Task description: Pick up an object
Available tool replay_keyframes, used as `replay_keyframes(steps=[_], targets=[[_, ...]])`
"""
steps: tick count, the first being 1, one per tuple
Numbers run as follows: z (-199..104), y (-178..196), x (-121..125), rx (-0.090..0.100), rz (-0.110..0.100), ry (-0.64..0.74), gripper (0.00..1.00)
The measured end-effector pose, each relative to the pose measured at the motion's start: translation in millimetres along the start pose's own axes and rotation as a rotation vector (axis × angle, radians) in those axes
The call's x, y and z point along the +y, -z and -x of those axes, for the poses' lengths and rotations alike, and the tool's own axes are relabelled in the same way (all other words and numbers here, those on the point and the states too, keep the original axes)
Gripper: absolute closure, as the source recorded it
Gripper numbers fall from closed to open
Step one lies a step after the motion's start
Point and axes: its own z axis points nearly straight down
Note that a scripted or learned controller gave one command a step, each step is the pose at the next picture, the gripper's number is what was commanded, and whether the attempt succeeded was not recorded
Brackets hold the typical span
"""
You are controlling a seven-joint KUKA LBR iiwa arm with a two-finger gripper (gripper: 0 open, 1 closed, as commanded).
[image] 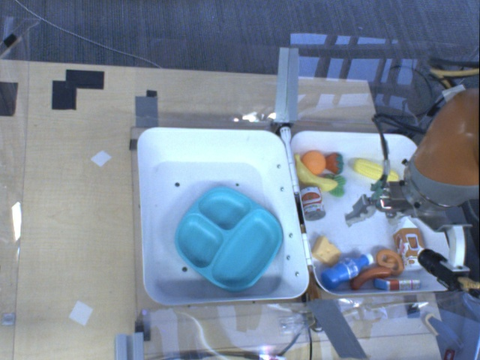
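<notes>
The gripper (361, 210) hangs over the middle of the right bin (336, 142), its two fingers spread apart with nothing between them — released, no grasp. The grey arm with its orange band (450, 152) enters from the right of the gripper and covers the bin's right wall.

Objects lie around the gripper, none touching it as far as can be seen:
- Left of the gripper, against the divider: a small can with a red label (311, 201).
- Up and left: an orange ball (313, 162) resting on a yellow banana (316, 180), with a green piece (335, 187) at the banana's end.
- Straight up: a yellow corn-like item (369, 170).
- Below and left: a tan wedge (325, 250), and just under it a blue bottle (345, 270).
- Below: a red-brown sausage shape (370, 276) and a pretzel-like ring (388, 259).
- Below and right: a white-and-orange bottle (408, 246) and a small tube (398, 283) lying flat.

Further left, past the divider, the left bin (165, 156) holds a blue three-compartment plate (229, 237) — well apart from the gripper.
</notes>
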Motion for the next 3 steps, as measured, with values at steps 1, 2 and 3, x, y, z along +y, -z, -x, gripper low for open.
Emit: replay_keyframes(steps=[1,2,3], targets=[[-7.4,-90.1,58.8,-0.009,0.004,0.012,0.00],[37.5,-104.1,61.1,0.000,0.008,-0.327,0.00],[-10.2,-105.9,140.8,0.001,0.004,-0.604,0.00]])
